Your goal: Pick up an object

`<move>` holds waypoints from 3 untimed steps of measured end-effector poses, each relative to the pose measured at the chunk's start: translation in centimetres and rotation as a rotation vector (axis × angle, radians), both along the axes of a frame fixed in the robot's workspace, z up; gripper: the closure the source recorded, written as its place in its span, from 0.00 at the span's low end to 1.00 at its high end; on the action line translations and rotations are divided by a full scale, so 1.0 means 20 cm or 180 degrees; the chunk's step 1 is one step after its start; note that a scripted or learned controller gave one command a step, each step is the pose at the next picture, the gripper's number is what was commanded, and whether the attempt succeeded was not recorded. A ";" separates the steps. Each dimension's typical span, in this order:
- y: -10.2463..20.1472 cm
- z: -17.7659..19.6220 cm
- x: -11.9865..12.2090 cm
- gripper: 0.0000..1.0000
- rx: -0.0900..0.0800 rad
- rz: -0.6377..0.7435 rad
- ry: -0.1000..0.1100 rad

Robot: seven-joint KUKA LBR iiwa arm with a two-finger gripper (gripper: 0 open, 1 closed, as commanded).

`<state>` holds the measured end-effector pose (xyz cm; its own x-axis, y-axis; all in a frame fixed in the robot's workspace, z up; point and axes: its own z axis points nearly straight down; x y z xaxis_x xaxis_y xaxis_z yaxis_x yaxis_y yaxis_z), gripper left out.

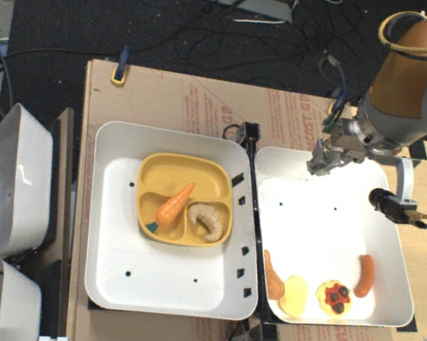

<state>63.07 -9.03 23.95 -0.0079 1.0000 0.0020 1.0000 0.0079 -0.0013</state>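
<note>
Two shallow white bins sit side by side on the brown cardboard-topped counter [206,110], and my fingers [326,163] hang over the far left corner of the right-hand white bin [322,236], near its back wall. Whether they are spread or pressed together I cannot tell from this angle, and nothing shows between them. Down at the near edge of this bin lie the pickable bits, well apart from me: an orange carrot-shaped toy [272,276] against the left wall, a pale yellow rounded piece [295,294] just beside it, a small round yellow toy topped with red and dark bits [335,296], and a reddish-orange sausage-shaped toy [365,275] toward the right wall. Over in the left-hand white bin [113,215] rests a yellow plastic divided plate [185,174], holding a second orange carrot [175,204] lying at a slant and a pale curled shrimp-like toy [206,221] in the compartment beside it.
</note>
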 end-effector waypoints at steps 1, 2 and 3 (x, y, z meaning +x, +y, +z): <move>0.26 -0.05 -0.03 1.00 0.0000 0.0001 0.0003; 0.58 -0.02 -0.03 1.00 0.0001 0.0006 -0.0005; 0.85 0.03 0.01 1.00 0.0001 0.0004 -0.0012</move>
